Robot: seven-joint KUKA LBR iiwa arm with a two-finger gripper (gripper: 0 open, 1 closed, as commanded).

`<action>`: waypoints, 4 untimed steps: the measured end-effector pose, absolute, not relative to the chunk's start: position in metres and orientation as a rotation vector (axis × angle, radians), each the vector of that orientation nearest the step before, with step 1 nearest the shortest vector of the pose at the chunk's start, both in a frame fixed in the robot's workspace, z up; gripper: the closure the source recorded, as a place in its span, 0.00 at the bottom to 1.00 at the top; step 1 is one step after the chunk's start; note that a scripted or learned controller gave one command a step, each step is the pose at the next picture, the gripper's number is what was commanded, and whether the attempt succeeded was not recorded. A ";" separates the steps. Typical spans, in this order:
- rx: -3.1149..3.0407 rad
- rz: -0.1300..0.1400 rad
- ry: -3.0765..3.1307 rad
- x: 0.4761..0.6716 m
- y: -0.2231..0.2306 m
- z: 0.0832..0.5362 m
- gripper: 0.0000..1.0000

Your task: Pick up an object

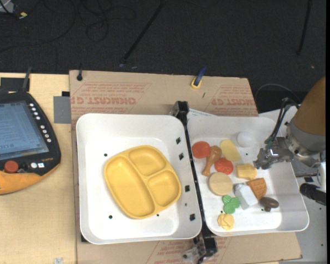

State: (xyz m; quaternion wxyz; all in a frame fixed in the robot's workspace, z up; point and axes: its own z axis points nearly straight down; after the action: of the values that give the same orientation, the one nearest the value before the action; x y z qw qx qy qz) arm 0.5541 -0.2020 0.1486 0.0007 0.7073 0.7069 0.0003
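**Gripper at the right bin's edge, food pile just to its left**

Since the task names no particular object, we take the cluster of toy food in the right bin (289,220) as our target, and the relation that matters is simple: the pile lies directly to the camera's left of the gripper (265,159), and close.

On the desk (41,213) sit two white bins. The left bin (93,147) holds a yellow divided plate (142,180) alone, well apart from the arm. The arm (311,117) reaches in from the right, its gripper hanging over the right bin's right half. We cannot tell how its jaws stand; the metal parts blur together, and nothing shows between them.

Nearest the gripper is a yellow block (246,171), just beside it to the lower left. Below that lie an orange wedge (258,187), a grey piece (244,194) and a dark brown piece (269,203), packed touching one another. Further left are a tan disc (220,183), a red piece (224,165), a brown drumstick (212,160) lying on a slant, and a red tomato (201,149). A white ball (245,138) sits apart near the top.

We judge crowding to be the obstacle: neighbours press close on most pieces, so the ball or the yellow block looks easiest.
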 end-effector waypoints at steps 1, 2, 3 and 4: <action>2.219 0.004 2.217 0.559 -0.208 0.210 1.00; 2.221 0.001 2.221 0.559 -0.210 0.228 1.00; 2.220 0.000 2.228 0.565 -0.156 0.221 1.00; 2.220 -0.001 2.228 0.563 -0.097 0.229 1.00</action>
State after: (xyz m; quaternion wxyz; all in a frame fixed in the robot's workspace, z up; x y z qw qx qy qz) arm 0.5627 -0.0967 0.2295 -0.0021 0.7058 0.7084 -0.0002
